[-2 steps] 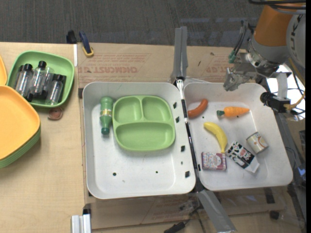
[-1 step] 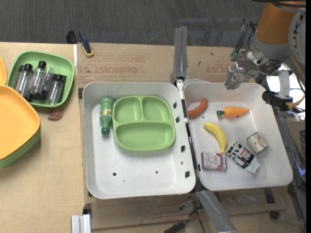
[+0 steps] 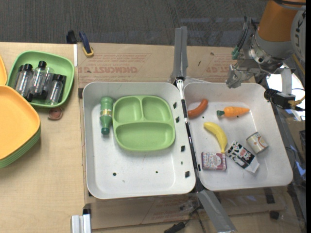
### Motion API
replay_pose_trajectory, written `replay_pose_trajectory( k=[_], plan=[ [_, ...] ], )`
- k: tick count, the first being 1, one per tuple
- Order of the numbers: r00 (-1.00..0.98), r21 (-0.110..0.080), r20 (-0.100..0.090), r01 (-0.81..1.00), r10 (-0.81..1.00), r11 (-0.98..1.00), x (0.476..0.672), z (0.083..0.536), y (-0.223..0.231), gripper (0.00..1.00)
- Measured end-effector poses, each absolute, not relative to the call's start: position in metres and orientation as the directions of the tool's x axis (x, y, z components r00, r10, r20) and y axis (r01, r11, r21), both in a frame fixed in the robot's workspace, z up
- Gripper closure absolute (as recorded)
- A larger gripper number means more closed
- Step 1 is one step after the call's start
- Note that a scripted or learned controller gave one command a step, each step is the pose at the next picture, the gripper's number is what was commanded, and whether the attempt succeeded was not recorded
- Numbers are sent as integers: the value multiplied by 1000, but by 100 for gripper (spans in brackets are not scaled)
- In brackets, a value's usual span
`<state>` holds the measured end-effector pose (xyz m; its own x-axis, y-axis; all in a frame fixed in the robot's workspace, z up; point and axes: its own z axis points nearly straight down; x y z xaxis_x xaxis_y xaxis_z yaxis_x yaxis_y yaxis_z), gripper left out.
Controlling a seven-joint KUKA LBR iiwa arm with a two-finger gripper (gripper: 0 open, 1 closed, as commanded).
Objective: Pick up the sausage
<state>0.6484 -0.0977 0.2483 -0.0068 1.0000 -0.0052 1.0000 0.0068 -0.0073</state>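
Far to the left of the pincer, outside both bins, a small green tray (image 3: 43, 77) holds dark-capped bottles, and a stack of orange plates (image 3: 14, 125) lies beside it. In the left bin (image 3: 141, 183), well left of the pincer and lower in the view, a green bottle (image 3: 106, 114) lies just beside a green divided plate (image 3: 144, 122). The sausage (image 3: 197, 108) lies in the right bin (image 3: 243, 178), near that bin's upper left corner, below and to the left of the pincer and well apart from it, tilted with its right end higher. It looks like a small, light toy with a smooth, rounded skin, so it may slip or roll; the safest hold seems to be across its middle, fingers set square to its long axis. Below the pincer lies a carrot (image 3: 233, 112), with a banana (image 3: 216, 134) lower still, then a pink packet (image 3: 214, 161), a black-and-white carton (image 3: 241, 155) and a small can (image 3: 256, 142). The pincer (image 3: 234, 79) hangs over the bin's upper rim, carrying nothing; how far its fingers are parted I cannot tell.
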Motion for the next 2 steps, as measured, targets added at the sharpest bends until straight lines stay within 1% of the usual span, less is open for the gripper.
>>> replay_pose_trajectory(
  k=[2],
  plan=[
    [-10,-9,-7,1000,1000,10,649,265,-99,100]
  ],
)
